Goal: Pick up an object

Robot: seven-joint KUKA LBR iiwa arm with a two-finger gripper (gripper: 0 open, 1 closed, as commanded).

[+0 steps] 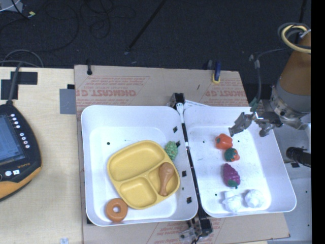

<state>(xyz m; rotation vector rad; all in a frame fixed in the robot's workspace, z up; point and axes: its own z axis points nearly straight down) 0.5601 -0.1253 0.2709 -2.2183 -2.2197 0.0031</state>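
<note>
The right bin (284, 187) holds a red-orange pepper (223, 141), a small red and green fruit (232, 155), a purple eggplant-like piece (231, 175) and two white lumps (242, 200). My gripper (249, 130) hovers over the upper right part of this bin, just right of and above the pepper. It is open, and nothing sits between its fingers. Its left finger (237, 126) points down-left toward the pepper. In the left bin (94, 151) lie a yellow divided plate (132, 166) carrying a brown drumstick (165, 178), an orange donut (116, 210) and a green broccoli piece (171, 149).
A black divider (184, 151) runs between the two bins. Both bins rest on a cardboard sheet (137, 88). A teach pendant (15, 146) lies on the bench at the far left. The grey arm with its orange band (297, 72) stands over the right bin's far right edge.
</note>
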